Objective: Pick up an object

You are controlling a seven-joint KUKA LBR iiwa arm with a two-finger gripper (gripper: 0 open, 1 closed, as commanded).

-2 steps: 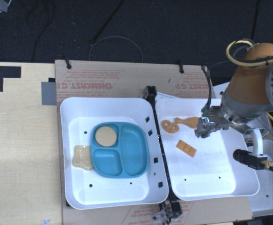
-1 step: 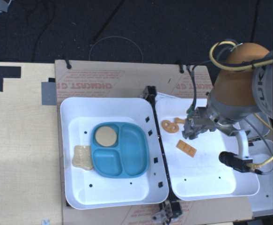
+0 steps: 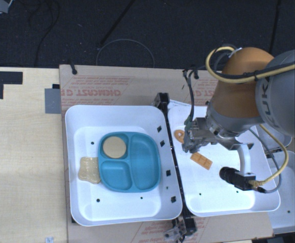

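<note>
My gripper (image 3: 189, 142) hangs low over the left part of the right bin (image 3: 228, 206), reaching in from the right. A small orange ring-shaped piece (image 3: 179, 134) lies just left of it, close to the bin's wall. An orange rectangular piece (image 3: 201, 160) lies just below and right of the gripper on the bin floor. Nothing shows between the gripper and either piece to tell contact.
The left bin (image 3: 81, 206) holds a blue divided plate (image 3: 137, 171) with a round tan disc (image 3: 114, 147) in its upper left compartment. A pale yellow lump (image 3: 89, 169) lies against the plate's left side. A black divider (image 3: 168, 151) runs between the bins.
</note>
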